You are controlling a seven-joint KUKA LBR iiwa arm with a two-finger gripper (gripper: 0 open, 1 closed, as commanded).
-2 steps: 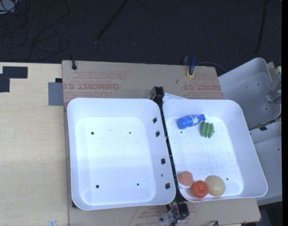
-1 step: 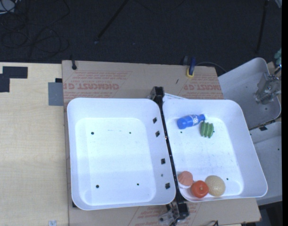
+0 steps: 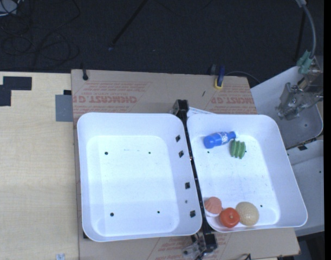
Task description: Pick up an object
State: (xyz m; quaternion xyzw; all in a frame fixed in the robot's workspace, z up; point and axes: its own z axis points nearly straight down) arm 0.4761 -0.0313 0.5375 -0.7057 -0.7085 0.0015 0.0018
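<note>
Camera view: cardboard reads "CHEMCAST GP" upside down; end effector grip cannot be told.

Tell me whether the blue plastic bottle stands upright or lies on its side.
On its side: the blue plastic bottle lies lengthwise on the right white bin's floor.

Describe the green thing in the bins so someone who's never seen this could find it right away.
Look in the right-hand bin, at its far end. Beside the blue bottle lies a small ribbed green object. It is the one green item; the others are blue, red, pink and tan.
</note>
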